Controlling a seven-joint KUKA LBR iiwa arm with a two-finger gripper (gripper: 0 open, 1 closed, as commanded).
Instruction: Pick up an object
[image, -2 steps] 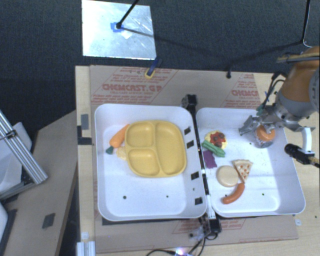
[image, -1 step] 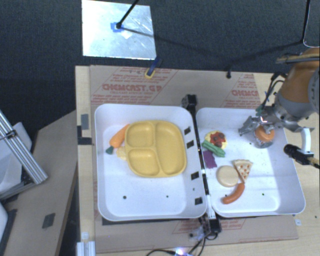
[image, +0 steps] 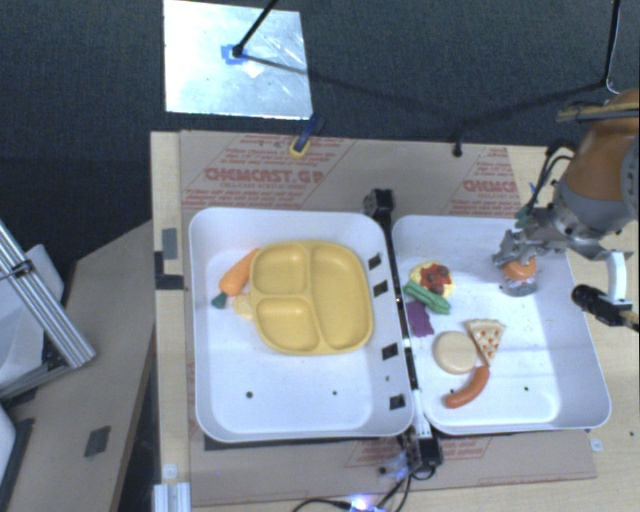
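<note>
Looking down from the fixed camera, two shallow white bins are sitting side by side on the tabletop (image: 170, 320), over a sheet of printed brown cardboard (image: 270, 170).

The left white bin (image: 215, 400) is carrying a yellow plastic tray with three compartments (image: 307, 297), lying flat near the bin's middle. An orange toy carrot (image: 238, 271) is resting against the tray's left edge, tilted, with its green end pointing down-left. A pale yellow piece (image: 243, 306) is peeking out just below the carrot, too hidden to name.

The right white bin (image: 560, 400) is holding a scatter of toy food. Near its left wall, a small red and yellow piece (image: 434, 277) is lying with a green pod-shaped piece (image: 426, 296) just beneath it, and a purple piece (image: 420, 319) below that. Further down, a round beige disc (image: 453, 351) is touching a pizza-slice-shaped wedge (image: 486, 339) on its right, and an orange-red toy sausage (image: 467, 387) is curving just under the disc.

Over the right bin's upper right area, the grey arm with its orange band (image: 600, 165) is reaching in, and the hand (image: 518, 268) is sitting low with a small orange object (image: 519, 269) showing between its fingers, so it is closed around that piece, just above the bin floor.
</note>
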